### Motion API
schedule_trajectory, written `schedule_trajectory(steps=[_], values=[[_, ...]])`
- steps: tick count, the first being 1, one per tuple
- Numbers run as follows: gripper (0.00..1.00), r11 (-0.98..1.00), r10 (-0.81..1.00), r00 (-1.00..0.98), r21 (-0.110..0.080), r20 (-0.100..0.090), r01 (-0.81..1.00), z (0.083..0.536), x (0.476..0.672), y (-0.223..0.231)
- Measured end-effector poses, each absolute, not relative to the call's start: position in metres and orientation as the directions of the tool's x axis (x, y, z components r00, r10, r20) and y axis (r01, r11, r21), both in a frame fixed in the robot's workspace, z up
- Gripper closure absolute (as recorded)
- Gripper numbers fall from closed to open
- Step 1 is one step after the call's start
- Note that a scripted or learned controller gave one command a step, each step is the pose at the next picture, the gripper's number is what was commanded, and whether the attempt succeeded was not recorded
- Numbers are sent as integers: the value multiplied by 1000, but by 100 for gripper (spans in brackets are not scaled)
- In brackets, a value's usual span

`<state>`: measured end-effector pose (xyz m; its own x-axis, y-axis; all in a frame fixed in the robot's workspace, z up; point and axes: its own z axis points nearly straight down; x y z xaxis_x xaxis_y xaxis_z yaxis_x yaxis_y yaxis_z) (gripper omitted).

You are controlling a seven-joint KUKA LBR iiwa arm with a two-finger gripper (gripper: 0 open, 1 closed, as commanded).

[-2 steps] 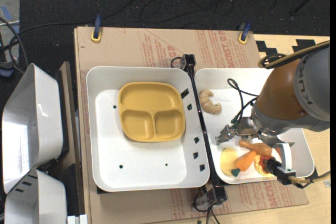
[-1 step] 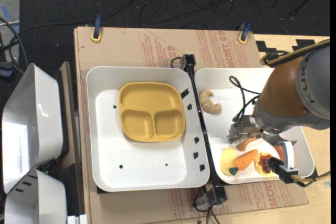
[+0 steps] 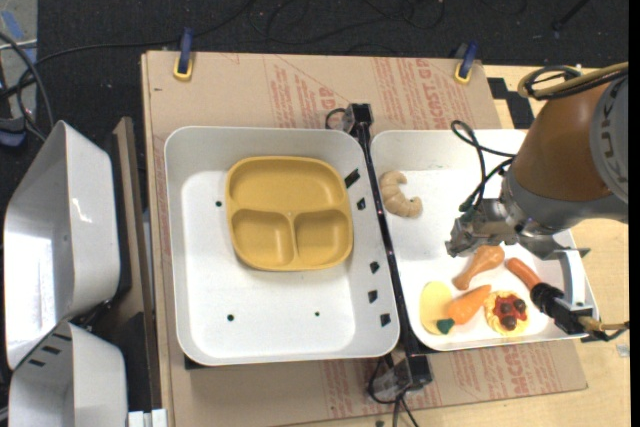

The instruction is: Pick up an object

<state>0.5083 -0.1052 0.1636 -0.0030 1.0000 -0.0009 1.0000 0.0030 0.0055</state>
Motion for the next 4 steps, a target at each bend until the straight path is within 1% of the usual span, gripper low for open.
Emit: schedule_trajectory(steps=[1, 2, 3, 4], values=[[100, 3, 1000, -3, 6, -1, 1000, 207, 512, -110], [100, 4, 1000, -4, 5, -1, 1000, 253, 519, -106], [100, 9, 1000, -9, 2, 1, 1000, 251, 541, -46], [100, 8, 1000, -8, 1, 0, 1000, 237, 559, 6]])
